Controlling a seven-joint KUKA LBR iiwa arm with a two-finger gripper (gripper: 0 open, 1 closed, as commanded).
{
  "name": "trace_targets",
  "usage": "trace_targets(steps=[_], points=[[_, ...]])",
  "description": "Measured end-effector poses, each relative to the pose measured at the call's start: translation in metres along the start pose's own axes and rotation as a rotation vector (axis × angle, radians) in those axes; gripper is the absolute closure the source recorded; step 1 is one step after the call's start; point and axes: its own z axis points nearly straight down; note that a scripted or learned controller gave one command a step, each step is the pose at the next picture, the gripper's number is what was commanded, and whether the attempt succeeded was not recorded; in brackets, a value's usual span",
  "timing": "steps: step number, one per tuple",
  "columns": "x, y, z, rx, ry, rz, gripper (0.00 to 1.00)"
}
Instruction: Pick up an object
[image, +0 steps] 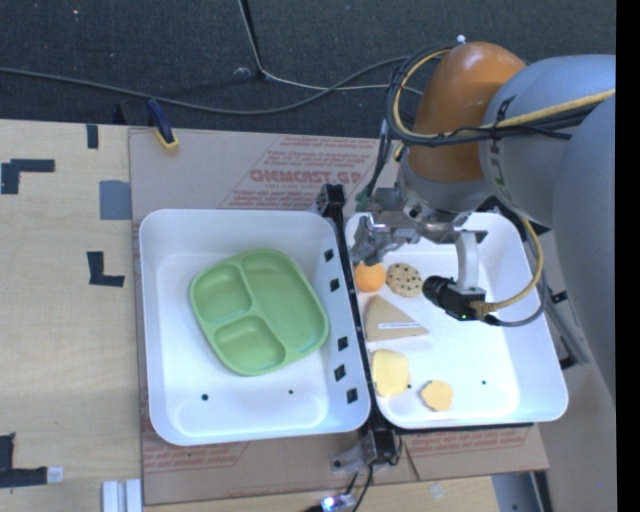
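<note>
Metal two-finger gripper is poised above the small round orange ball in the right white bin.
Jaw state cannot be told; a speckled cookie is seen at the ball's 3 o'clock, a pale cheese wedge at 5.

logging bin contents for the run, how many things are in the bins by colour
Green: 1, the divided tray in the left bin
Orange: 1, small ball
Brown speckled: 1, cookie
Yellow or tan: 3, wedge, larger piece, smaller piece, all in the right bin
Total: 6
</note>
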Motion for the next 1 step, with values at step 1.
trace_targets(steps=[1], points=[[0.0469,-0.0007,0.0157,0.002,0.0,0.0,1.0]])
